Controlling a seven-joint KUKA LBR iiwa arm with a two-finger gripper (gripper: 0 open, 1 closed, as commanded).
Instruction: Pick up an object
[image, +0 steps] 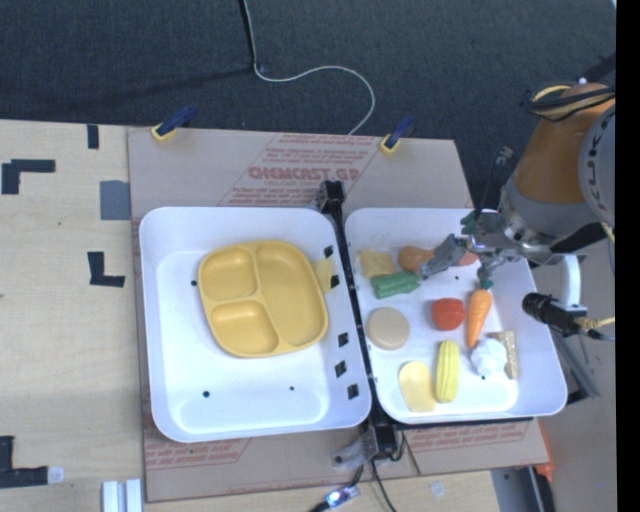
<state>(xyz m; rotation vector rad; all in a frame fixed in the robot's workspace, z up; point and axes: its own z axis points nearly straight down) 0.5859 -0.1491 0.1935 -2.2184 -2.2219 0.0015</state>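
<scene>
So, the gripper (462, 252) is seen poised over the upper part of the right bin (545, 400), low among the play food, with the arm (560, 170) coming in from the right. Two grey fingers (441, 255) are spread apart, one angled left toward the brownish piece (413, 258) and the green pepper (396, 284), the other pointing down just above the carrot (478, 312). Nothing is seen between them, so nothing is held yet.

For a clean pick, one target should probably be committed to. The carrot looks like the nearest candidate: it lies lengthwise, near the tomato (448, 313) and touching or nearly touching the white piece (489, 357) at its lower end. The fingers would be best set across its narrow width, not along it, and lowered straight so the tomato isn't nudged. The corn (447, 371), the pale yellow disc (416, 385) and the tan round piece (387, 327) are spaced out further down, and the yellow tray (262, 297) sits alone in the left bin (170, 390).

What's under the wrist can't be made out. A reddish bit by the fingers is partly covered, and how high the fingertips sit can't be judged from this angle.
</scene>
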